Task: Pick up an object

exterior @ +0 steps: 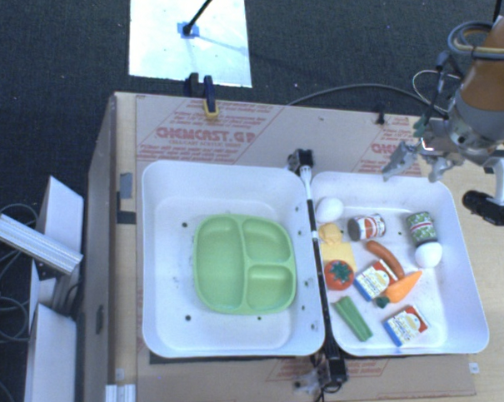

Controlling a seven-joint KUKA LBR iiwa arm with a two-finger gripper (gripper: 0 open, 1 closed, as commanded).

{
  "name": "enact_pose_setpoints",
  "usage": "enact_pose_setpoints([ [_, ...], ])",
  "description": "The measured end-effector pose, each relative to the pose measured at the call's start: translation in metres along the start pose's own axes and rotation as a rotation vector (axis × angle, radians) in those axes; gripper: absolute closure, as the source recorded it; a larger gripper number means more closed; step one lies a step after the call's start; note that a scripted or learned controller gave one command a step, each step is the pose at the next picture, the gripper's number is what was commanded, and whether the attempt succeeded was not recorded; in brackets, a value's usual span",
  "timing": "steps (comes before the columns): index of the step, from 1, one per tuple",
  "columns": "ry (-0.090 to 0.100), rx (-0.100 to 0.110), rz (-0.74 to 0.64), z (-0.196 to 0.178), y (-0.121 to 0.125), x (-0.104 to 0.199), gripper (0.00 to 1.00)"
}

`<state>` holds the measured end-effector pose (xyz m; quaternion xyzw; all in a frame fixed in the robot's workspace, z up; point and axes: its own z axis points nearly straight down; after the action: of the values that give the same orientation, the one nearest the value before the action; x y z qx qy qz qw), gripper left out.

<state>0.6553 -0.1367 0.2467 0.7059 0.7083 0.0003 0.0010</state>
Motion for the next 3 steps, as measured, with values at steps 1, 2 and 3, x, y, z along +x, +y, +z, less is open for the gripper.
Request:
enact_pose_setpoints([
  [1,0.001,0.003,0.002,0.152,-0.006,-0.048,0.0],
  [2,0.001,-0.001,-0.001,0.162,0.014,0.018,0.0],
  [3,0.001,0.001,-0.002,0.162,0.014,0.053,0.0],
])
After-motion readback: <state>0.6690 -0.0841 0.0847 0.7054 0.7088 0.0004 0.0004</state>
